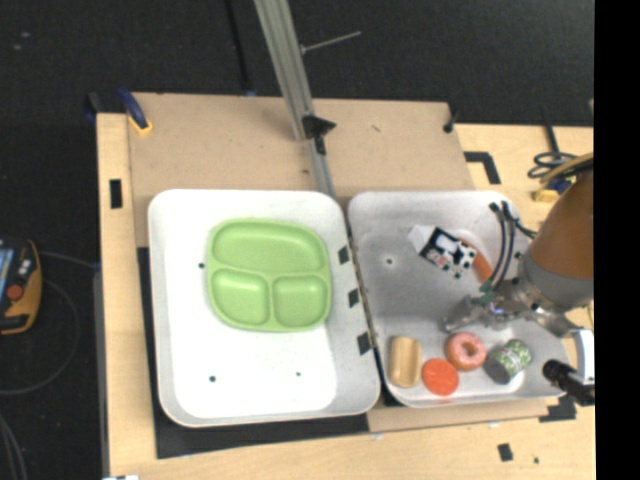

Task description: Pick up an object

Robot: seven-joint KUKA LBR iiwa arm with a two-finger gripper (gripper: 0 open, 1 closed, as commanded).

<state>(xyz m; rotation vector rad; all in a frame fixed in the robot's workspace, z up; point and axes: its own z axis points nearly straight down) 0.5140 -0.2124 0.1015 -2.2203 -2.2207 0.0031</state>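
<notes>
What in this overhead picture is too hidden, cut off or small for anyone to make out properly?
- Gripper: in the camera view it is a small metallic blur over the right bin, its shape unclear.
- Arm: cut off by the right edge of the view.
- Black-and-white object: too small to identify.
- Orange piece: partly covered by cables, so its shape is unclear.
- Green-grey object: too small and blurred to name.

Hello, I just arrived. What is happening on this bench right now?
A grey robot arm with an orange band reaches from the right into the right white bin. Its gripper sits low in that bin, just above a pink ring-shaped donut toy, with nothing visibly held. Nearby lie a tan cylinder, an orange-red ball and a black-and-white box. The left white bin holds a green divided plate.
</notes>
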